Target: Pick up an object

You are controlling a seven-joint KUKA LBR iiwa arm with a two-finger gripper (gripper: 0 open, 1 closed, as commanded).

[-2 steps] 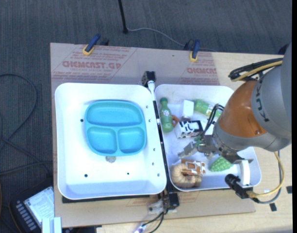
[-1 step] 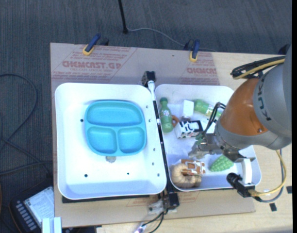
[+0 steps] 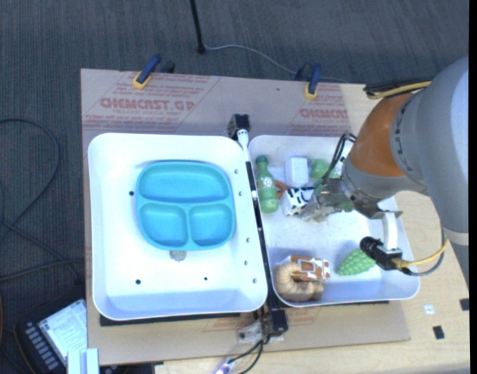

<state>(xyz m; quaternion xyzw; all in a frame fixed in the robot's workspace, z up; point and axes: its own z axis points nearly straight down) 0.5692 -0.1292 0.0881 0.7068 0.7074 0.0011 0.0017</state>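
toy cow [image 3: 299,199], black and white, lies in the right bin [image 3: 402,291], just beside the green bottle [image 3: 265,184]. the gripper [image 3: 326,203] hangs just right of it; how far it is open i cannot tell.

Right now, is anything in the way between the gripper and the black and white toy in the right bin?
Nothing visible. The gripper sits low in the right bin, right beside the black and white toy. The green bottle lies on the toy's far side.
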